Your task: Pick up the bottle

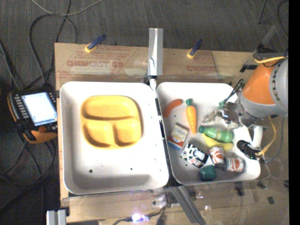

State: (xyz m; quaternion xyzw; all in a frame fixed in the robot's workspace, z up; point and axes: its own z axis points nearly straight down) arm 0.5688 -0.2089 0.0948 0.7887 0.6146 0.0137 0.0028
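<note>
Right bin [206, 89]: your green bottle [217, 134] is lying sideways, cap pointing left; gripper [224, 110] hovering above, jaw state unreadable.

My gripper [224, 110] sat low against the right bin's [197, 86] far side, and its fingers were too small and cluttered to resolve. My arm [267, 90] was cut off by the right edge past the orange band. The labels on the two cans [226, 159] and the small carton [178, 135] were too blurred to read.
</note>
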